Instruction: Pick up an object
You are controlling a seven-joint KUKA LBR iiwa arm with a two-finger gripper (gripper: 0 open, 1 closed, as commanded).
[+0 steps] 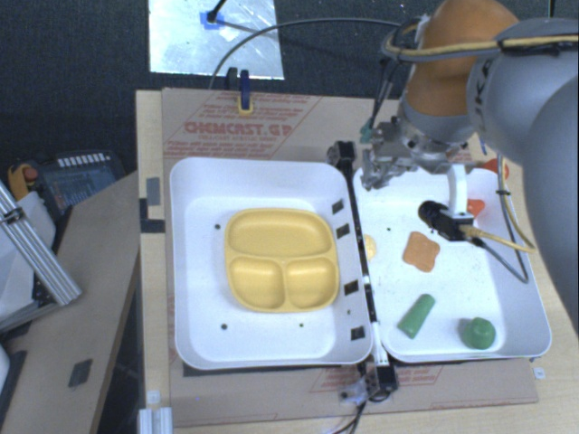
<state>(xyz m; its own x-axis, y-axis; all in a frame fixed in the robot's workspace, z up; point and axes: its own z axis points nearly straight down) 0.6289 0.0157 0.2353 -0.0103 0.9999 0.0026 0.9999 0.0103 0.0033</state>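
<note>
My gripper (pixel 378 172) hangs over the far left corner of the right bin (pixel 520 310), close to the divider between the bins. Several small objects lie in that bin. An orange flat piece (pixel 421 251) sits near its middle. A green cylinder (pixel 416 316) lies toward the front, and a green round object (pixel 478 333) rests at the front right. A small yellow item (pixel 369 245) lies by the left wall. An orange-red piece (pixel 475 208) shows at the right, partly hidden by the arm. None of them is seen in the gripper.
The left bin (pixel 194 269) holds a yellow divided plate (pixel 279 258). The grey and orange arm (pixel 470 57) covers the back of the right bin. A black fitting with a cable (pixel 441 219) hangs over that bin.
</note>
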